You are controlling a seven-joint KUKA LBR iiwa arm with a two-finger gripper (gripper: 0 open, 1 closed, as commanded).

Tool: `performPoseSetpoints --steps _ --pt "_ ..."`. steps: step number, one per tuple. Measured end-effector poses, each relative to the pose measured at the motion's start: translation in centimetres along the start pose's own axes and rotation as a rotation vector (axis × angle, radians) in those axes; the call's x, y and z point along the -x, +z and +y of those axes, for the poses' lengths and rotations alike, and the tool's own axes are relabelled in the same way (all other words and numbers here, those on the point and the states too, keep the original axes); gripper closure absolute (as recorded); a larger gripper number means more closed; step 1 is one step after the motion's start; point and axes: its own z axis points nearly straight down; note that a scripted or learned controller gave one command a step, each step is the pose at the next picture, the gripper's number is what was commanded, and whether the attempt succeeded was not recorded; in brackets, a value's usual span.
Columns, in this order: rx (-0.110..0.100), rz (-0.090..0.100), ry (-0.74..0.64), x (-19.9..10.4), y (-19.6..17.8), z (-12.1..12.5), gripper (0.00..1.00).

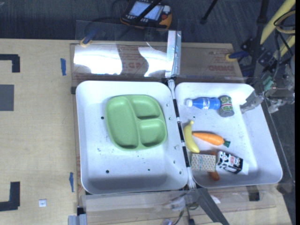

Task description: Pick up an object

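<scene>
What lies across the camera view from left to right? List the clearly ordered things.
Green divided plate → banana → blue bottle → green can → gripper.

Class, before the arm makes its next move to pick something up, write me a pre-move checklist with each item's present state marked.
1. Gripper over the right bin: ok, at its upper right edge.
2. Finger state: cannot tell.
3. Holding anything: not ok, nothing seen at it.
4. Nearest targets free: ok; blue bottle and green can lie by themselves.
5. Carrot free: not ok, it touches the banana.
6. Green divided tray reachable: cannot tell.
</scene>
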Motion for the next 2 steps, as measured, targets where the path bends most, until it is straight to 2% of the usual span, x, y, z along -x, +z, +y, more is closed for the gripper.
performPoseSetpoints --steps 1,2 --pt "-0.001 0.001 0.130 4.5 -0.4 -3.8 0.00" --pt "0.000 0.001 -0.182 1.9 9.6 -5.6 0.00"
